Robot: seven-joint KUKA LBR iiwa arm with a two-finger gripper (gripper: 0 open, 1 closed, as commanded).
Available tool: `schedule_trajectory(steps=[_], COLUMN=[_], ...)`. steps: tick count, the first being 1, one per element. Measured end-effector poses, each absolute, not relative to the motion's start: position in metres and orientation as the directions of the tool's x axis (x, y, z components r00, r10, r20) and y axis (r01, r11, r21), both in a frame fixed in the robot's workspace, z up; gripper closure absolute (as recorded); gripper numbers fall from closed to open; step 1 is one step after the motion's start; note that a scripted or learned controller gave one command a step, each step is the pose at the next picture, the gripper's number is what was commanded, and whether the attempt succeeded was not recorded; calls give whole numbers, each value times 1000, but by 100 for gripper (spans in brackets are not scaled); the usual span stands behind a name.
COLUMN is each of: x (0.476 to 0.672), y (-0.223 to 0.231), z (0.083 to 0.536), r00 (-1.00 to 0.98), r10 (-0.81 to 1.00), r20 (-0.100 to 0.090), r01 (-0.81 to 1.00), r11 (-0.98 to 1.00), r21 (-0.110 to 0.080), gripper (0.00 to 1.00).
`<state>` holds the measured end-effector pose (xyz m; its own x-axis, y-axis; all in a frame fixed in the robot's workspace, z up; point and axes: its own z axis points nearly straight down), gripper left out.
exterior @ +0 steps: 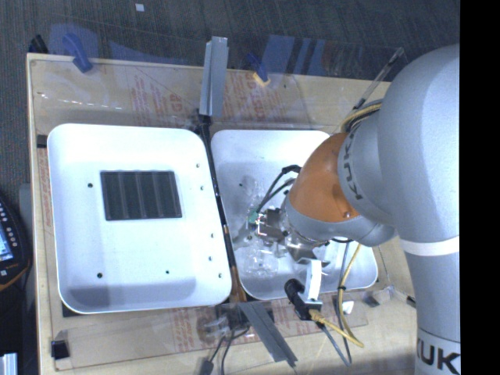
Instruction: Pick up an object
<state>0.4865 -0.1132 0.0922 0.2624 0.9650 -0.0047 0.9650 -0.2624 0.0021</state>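
From my camera above the bench I look down on two shallow white bins set side by side on a pale wooden board. The left bin [133, 217] is a smooth, rounded-corner tray; on its floor sits a dark ribbed rectangle [141, 194], like a vent or grille, with a few small dark dots scattered around it. The right bin [234, 151] is mostly covered by my arm [406, 155], a bulky grey casing with an orange band above the wrist, reaching in from the right. The gripper [262, 229] is low over this bin's middle; whether it is open or closed, and whether it has hold of anything, I cannot tell, because the wrist and cables hide it. Just beside and below it lie some clear, glassy-looking objects [256, 260], pale against the white floor and hard to separate or name. Anything under the arm is hidden. A grey metal bar [213, 76] stands upright at the far edge between the bins, and loose cables trail off the near edge.
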Motion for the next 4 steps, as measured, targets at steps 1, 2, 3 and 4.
schedule_trajectory(steps=[1, 2, 3, 4], x=[536, 536, 614, 644], y=[-109, -106, -78, -168], z=[94, 103, 191, 152], r00=[221, 215, 105, 174], r10=[975, 977, 994, 985], r20=[-11, -6, 1, 0], r01=[975, 977, 994, 985], r11=[-221, -215, -105, -174], r21=[7, 2, -6, -4], gripper=[0, 100, 100, 100])
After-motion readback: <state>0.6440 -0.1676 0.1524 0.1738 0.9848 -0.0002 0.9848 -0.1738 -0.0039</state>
